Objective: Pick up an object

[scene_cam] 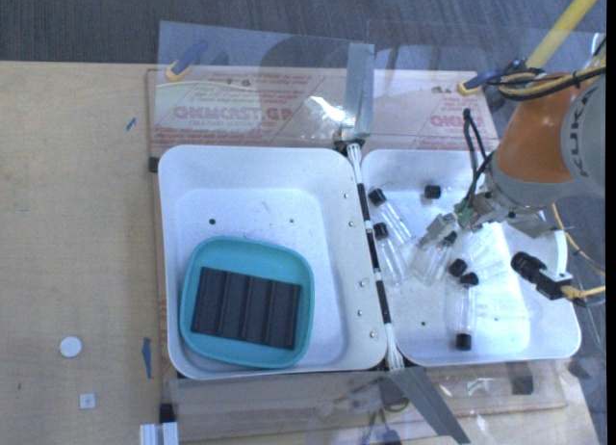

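Several clear vials with black caps lie scattered in the right bin (549, 337). One vial (388, 210) lies near the bin's left wall, another vial (463, 318) sits toward the front. My gripper (447, 231) hangs low over the middle of this bin, reaching in from the right under the orange band (532, 144). Its tip is right beside a clear vial (424, 260), and I cannot tell whether it touches it. Nothing is visibly lifted off the bin floor.
The left bin (241, 183) holds a teal tray (202, 265) with a black ridged insert (245, 308). A divider with a hinge strip (371, 241) separates the bins. Cables and a black connector (535, 274) hang by the right bin's right wall.
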